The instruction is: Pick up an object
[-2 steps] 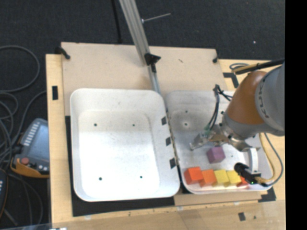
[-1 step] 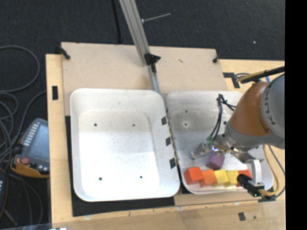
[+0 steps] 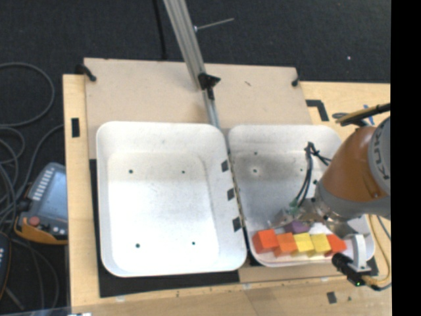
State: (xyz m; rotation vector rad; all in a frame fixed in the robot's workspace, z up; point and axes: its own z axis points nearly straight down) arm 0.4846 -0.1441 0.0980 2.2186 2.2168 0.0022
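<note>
Gripper [image 3: 304, 217]: low in right bin [image 3: 276, 147], jaw state cannot be told.
Blocks [image 3: 297, 242]: orange-and-yellow row at gripper's 6 o'clock, just beside.
Purple piece [image 3: 299, 227]: at the gripper.

Arm [image 3: 358, 170]: grey, orange-banded, reaching in from the right, bent downward.
Gripper [image 3: 299, 217]: low at the wrist's end, fingers obscured.
</note>
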